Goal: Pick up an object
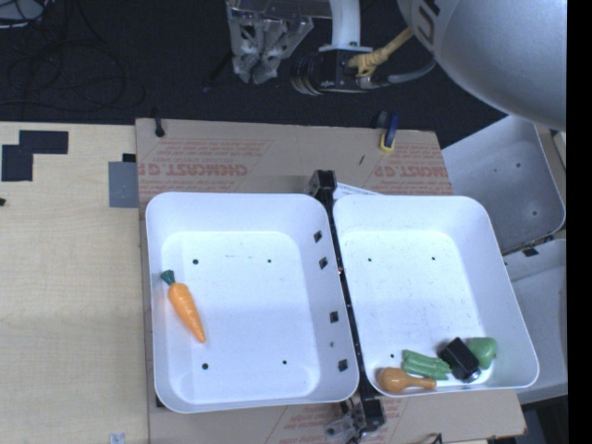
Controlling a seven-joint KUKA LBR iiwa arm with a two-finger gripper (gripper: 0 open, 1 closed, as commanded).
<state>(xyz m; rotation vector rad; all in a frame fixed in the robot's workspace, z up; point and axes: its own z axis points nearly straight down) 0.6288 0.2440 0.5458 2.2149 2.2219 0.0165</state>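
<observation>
Two bins sit side by side on the bench. A toy carrot point(186, 310) lies in the left bin point(236, 213), close to its left wall. In the right bin point(416, 213), a small block point(459, 358), a bean pod point(426, 365) and a little gourd point(403, 380) huddle together in the near right corner.

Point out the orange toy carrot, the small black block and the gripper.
Orange toy carrot point(187, 311): camera view, mid-body.
Small black block point(460, 358): camera view, top face.
Gripper point(265, 52): camera view, between its fingertips.
</observation>
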